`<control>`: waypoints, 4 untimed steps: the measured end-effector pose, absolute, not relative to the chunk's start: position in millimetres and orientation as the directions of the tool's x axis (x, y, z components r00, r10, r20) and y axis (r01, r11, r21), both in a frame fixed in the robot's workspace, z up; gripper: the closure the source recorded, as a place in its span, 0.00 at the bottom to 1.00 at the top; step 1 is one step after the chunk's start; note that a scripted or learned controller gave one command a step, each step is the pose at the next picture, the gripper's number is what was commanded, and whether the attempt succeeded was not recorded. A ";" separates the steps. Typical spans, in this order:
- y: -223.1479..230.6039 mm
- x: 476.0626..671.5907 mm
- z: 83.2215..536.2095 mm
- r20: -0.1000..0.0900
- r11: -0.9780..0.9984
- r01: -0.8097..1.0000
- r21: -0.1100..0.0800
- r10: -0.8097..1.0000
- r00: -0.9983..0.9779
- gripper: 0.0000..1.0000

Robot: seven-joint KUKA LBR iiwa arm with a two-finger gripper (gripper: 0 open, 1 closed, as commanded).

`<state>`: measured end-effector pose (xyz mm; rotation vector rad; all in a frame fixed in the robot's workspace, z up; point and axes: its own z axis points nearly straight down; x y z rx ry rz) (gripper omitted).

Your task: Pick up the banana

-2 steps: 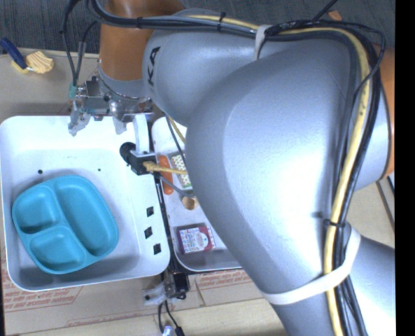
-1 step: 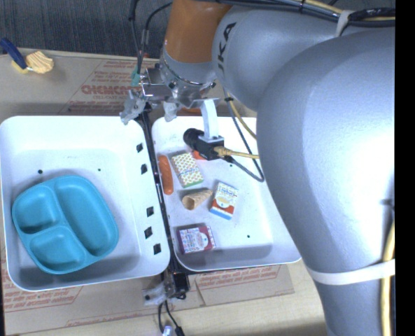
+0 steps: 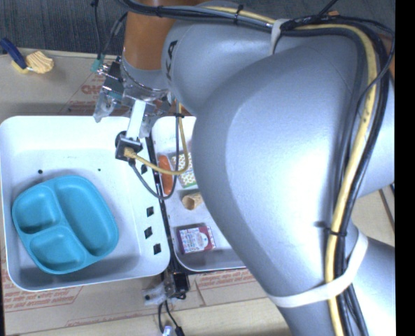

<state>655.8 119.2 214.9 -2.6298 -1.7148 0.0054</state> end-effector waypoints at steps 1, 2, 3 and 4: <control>-24.9 602.2 191.0 -0.004 -0.267 0.964 -0.005 0.964 0.267 0.00; -81.6 518.3 191.1 -0.002 -0.368 0.930 -0.005 0.930 0.368 0.00; -109.1 525.4 103.5 0.004 -0.555 0.832 0.004 0.832 0.555 0.00; -105.3 551.2 95.6 -0.001 -0.569 0.823 0.002 0.823 0.569 0.00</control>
